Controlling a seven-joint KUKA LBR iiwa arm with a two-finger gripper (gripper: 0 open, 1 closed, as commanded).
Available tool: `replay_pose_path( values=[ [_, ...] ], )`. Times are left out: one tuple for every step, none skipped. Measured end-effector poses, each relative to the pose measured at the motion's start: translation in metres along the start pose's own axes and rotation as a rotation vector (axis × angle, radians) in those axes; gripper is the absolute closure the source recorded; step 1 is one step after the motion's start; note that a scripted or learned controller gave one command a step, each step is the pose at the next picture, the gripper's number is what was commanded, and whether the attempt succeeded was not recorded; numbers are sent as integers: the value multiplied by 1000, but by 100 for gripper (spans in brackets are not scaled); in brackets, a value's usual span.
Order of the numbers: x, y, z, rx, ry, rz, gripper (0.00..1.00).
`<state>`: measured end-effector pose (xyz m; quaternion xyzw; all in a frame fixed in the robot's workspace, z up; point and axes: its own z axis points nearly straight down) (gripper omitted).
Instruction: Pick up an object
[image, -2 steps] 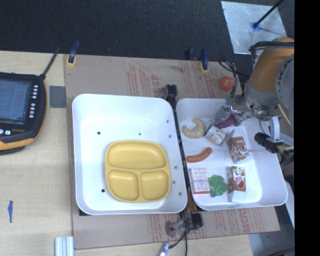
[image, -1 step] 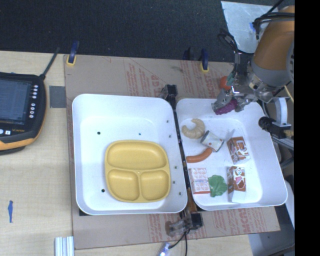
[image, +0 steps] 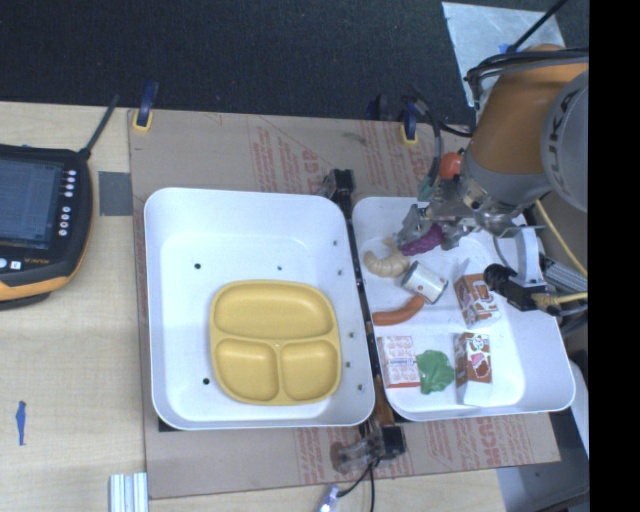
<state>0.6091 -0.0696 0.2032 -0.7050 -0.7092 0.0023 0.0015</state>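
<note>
My gripper hangs over the far left part of the right bin. A small purple object sits between its fingers, tilted, and the fingers are shut on it. Just below it lie a beige knobbly piece and a small silver can. An orange-red sausage lies in front of them. Snack cartons and a green piece fill the near half of that bin.
The left bin holds a yellow three-compartment plate. A tablet with an orange rim lies at the far left of the bench. Clamps and cables sit along the gap between the bins.
</note>
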Motion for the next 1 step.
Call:
replay_pose_path(
  values=[
    [42,-56,-29,-1,0,-1,100]
  ],
)
